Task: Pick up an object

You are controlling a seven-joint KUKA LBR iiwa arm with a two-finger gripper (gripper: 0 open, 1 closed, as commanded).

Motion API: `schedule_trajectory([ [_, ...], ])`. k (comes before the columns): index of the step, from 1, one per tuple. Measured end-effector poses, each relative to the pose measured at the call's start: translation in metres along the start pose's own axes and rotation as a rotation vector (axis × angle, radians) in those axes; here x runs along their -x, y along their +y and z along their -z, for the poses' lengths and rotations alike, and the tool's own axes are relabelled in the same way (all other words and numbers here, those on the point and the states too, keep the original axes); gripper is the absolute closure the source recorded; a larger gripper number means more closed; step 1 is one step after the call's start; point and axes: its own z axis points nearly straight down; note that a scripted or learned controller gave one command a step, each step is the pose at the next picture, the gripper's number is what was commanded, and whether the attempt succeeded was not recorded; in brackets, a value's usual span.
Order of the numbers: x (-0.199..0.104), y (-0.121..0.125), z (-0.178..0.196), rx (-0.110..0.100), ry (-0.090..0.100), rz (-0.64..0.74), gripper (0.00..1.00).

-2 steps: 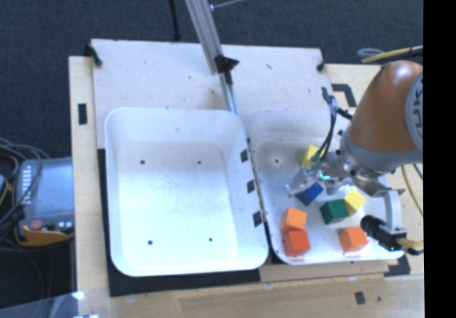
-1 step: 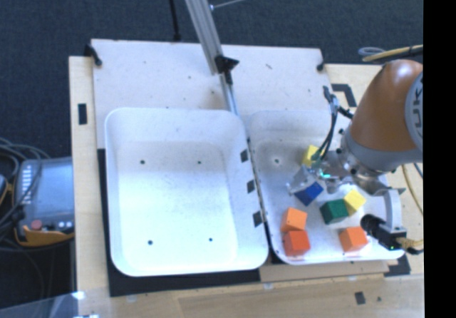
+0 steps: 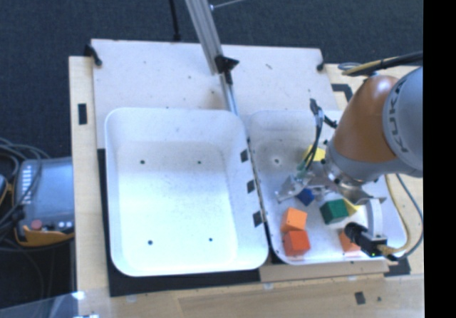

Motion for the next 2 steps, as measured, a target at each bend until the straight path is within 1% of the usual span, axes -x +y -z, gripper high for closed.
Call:
schedule_trajectory([
  [1,0.004,0.004,-0.029,0.019,-0.006,0.000,0.00],
  [2,0.005,0.005,-0.018,0.024,-0.007,-0.010,1.00],
])
